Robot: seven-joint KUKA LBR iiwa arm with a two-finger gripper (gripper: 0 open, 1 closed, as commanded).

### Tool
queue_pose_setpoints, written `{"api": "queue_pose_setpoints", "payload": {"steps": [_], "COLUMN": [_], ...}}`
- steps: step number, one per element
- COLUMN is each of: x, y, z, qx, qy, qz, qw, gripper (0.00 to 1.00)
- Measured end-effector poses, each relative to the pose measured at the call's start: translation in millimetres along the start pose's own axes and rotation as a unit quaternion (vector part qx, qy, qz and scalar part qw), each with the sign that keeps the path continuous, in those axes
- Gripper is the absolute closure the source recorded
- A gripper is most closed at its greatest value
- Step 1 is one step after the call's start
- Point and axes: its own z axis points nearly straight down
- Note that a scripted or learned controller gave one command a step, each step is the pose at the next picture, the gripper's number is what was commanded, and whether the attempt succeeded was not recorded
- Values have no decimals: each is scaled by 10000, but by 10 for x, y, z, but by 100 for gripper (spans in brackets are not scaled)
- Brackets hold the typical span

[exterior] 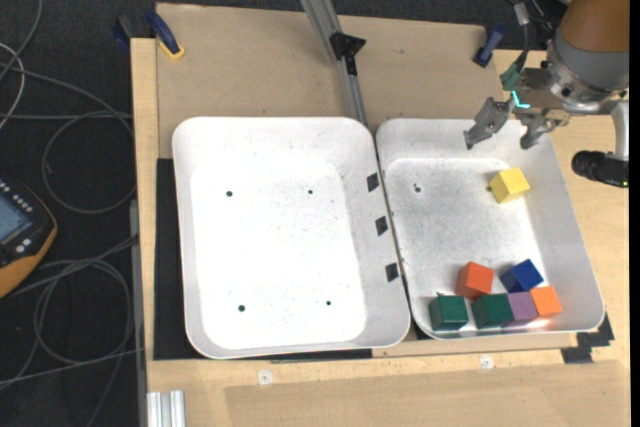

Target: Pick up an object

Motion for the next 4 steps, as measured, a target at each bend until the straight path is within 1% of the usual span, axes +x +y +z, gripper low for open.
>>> {"api": "queue_pose_setpoints", "payload": {"steps": [1, 2, 3, 4], "x": [0, 37, 118, 125], "y": [8, 85, 76, 66], "z": [-27, 561, 1023, 1555], "qx": [-24, 5, 4, 9], "qy": [-5, -3, -3, -3], "qz": [-3, -6, -2, 2], "qw": [10000, 10000, 10000, 10000], "gripper": [0, 0, 0, 0]}}
